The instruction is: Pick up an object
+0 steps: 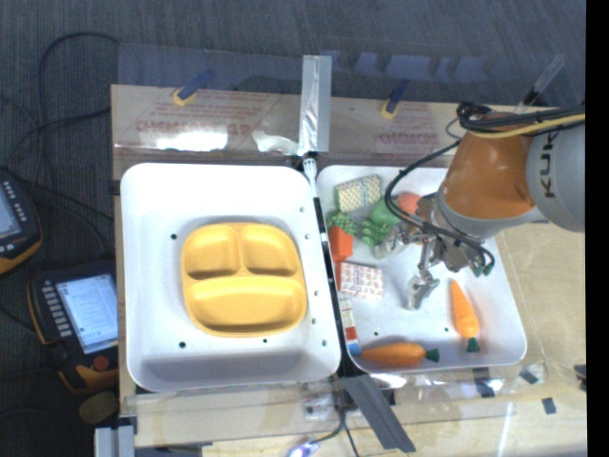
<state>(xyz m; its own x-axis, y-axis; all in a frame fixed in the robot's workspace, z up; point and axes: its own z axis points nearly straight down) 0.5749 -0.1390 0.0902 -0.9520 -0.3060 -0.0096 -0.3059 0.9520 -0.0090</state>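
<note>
The arm point(533, 174) reaches in from the right, its grey link leading to a broad orange band point(487, 177) above the wrist; below the band the wrist turns downward, black cables looping around it; the gripper point(420, 291) hangs low and points down and slightly left; its metal fingers point(419, 288) seem close together with nothing seen between them, though the slant blurs this.

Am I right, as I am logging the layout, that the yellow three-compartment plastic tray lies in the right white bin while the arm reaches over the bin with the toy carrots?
Not quite. The camera view shows the yellow three-compartment plastic tray in the left white bin, not the right one. The rest stands: the arm's gripper reaches over the right white bin, which holds the orange toy carrots.
</note>
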